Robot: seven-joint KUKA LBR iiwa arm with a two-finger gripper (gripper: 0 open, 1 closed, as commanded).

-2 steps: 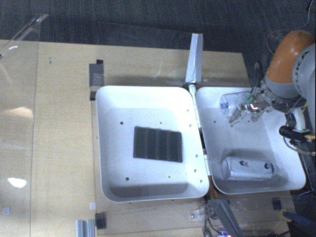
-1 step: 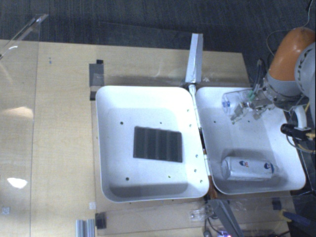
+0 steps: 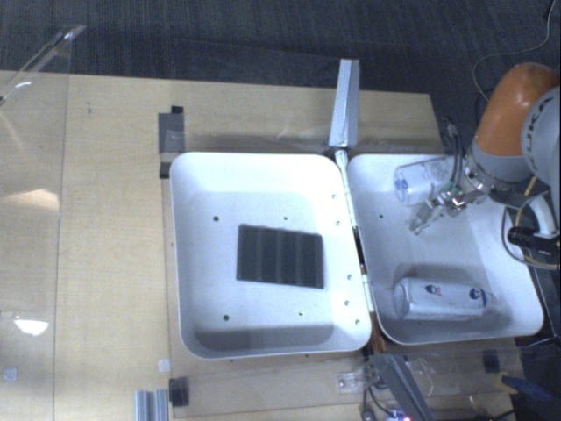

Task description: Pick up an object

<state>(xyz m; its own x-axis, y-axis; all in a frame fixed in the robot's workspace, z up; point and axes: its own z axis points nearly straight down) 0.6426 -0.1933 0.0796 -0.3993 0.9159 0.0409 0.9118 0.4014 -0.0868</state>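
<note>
The bench (image 3: 96,235) looks like pale, matt wood. Both bins (image 3: 202,235) are smooth white plastic with a faint sheen. In the left bin lies a dark, ribbed, matt pad (image 3: 280,256). The right bin holds a glossy silver can (image 3: 438,298) and a clear plastic bottle (image 3: 419,181).

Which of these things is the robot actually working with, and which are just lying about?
For the job:
gripper
clear bottle in the right bin
grey can in the same bin

Lying about:
left bin
dark ridged pad in it
</note>
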